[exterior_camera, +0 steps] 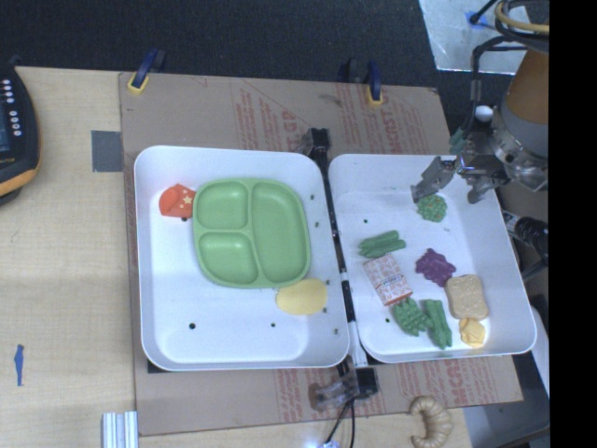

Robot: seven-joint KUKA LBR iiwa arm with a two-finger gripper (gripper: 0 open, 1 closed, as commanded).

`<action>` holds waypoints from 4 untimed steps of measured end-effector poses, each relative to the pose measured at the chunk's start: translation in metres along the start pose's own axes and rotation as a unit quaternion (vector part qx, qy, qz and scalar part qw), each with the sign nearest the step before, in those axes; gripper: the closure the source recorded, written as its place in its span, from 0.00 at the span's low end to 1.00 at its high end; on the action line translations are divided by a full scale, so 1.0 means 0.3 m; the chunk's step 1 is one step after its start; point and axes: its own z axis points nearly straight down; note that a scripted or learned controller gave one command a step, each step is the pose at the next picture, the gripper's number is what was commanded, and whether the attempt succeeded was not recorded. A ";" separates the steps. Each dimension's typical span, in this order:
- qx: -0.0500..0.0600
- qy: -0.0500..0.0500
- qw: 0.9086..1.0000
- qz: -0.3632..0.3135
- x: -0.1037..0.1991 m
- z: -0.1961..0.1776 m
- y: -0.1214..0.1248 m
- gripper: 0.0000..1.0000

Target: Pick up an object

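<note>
My gripper (454,186) hangs over the far right part of the right bin (499,348). It is open, and nothing is between its two fingers. A small green broccoli piece (432,209) lies just below the left finger (429,181). Further forward in the same bin lie a green pea pod (381,244), a purple grape bunch (435,266), a red and white packet (387,280), two green vegetables (422,317), a tan bread slice (466,297) and a small yellow piece (473,331).
The left bin (159,343) holds a green divided plate (252,231), a red strawberry (176,201) at its far left and a yellow lemon (301,297) by the plate's front right corner. A tan curled object (431,420) lies on the cardboard in front of the right bin.
</note>
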 end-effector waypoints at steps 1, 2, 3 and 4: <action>0.003 0.000 1.000 -0.001 0.047 0.209 0.003 0.00; 0.005 0.001 1.000 0.000 0.068 0.469 -0.062 0.00; 0.000 -0.001 1.000 -0.002 0.060 0.611 0.032 0.00; -0.002 -0.002 1.000 -0.001 0.055 0.565 0.034 1.00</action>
